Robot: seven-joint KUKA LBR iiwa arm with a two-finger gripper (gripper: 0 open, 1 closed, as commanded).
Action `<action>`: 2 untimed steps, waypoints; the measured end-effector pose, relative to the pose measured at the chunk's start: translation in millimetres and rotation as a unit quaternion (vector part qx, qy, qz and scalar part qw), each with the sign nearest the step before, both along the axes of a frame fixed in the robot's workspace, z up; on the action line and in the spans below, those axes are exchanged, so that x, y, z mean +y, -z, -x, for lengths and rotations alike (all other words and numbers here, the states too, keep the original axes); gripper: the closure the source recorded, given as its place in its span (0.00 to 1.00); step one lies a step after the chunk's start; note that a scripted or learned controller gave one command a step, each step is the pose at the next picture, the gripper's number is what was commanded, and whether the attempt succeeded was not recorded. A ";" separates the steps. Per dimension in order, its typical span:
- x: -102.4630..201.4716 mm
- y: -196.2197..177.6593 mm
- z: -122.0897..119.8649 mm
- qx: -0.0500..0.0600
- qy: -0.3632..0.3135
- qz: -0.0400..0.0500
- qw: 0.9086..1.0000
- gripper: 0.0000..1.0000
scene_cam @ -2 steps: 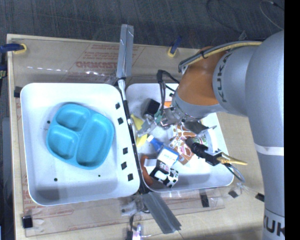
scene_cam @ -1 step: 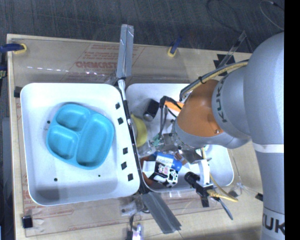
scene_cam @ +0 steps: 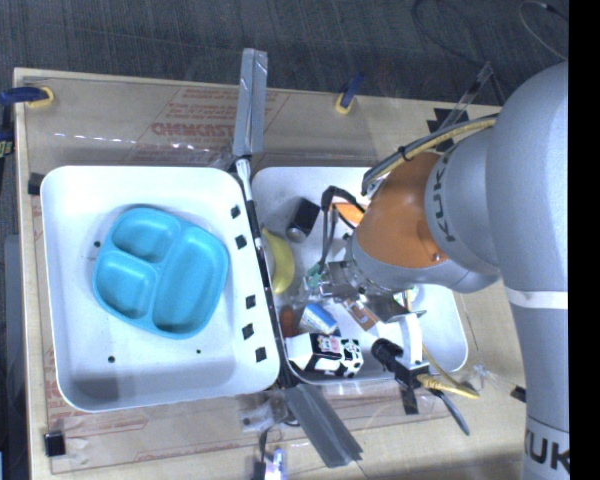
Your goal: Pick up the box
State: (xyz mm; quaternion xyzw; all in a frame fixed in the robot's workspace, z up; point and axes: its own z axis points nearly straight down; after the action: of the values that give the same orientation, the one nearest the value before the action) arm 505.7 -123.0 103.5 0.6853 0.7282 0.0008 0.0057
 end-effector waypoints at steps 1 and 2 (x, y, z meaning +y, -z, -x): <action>-16.8 -118.9 18.5 0.005 -0.059 -0.003 0.998 1.00; 23.3 -8.0 -58.7 0.004 -0.240 0.002 0.971 1.00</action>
State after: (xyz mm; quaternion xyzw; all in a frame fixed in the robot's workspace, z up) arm 564.4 -99.7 111.5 0.4906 0.8714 -0.0021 0.0041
